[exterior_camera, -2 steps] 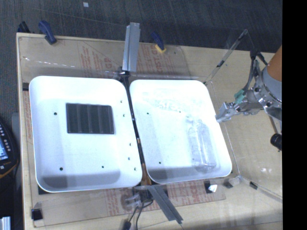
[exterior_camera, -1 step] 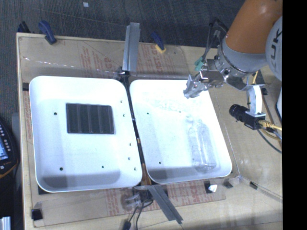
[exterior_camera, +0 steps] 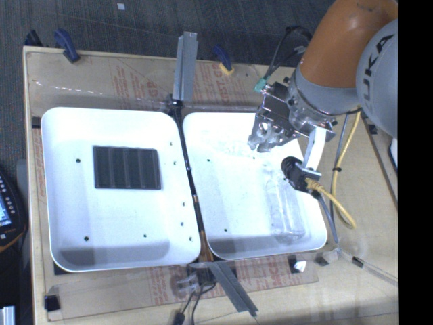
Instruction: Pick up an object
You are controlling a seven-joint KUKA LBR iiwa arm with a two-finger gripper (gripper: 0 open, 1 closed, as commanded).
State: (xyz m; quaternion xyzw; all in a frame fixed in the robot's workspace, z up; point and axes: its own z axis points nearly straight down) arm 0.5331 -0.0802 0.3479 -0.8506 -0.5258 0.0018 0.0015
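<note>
A clear plastic bottle lies lengthwise in the right bin, close to its right wall. A dark grey ribbed rectangular block lies flat in the left bin. My gripper hangs over the upper right part of the right bin, up and to the left of the bottle and apart from it. I see nothing held under it. The arm's orange band and grey wrist cover the bin's far right corner.
A metal divider bar stands at the back between the bins. Blue clamps hold the board's far edge. A yellow cable and a black fitting hang from the wrist over the right bin's right rim.
</note>
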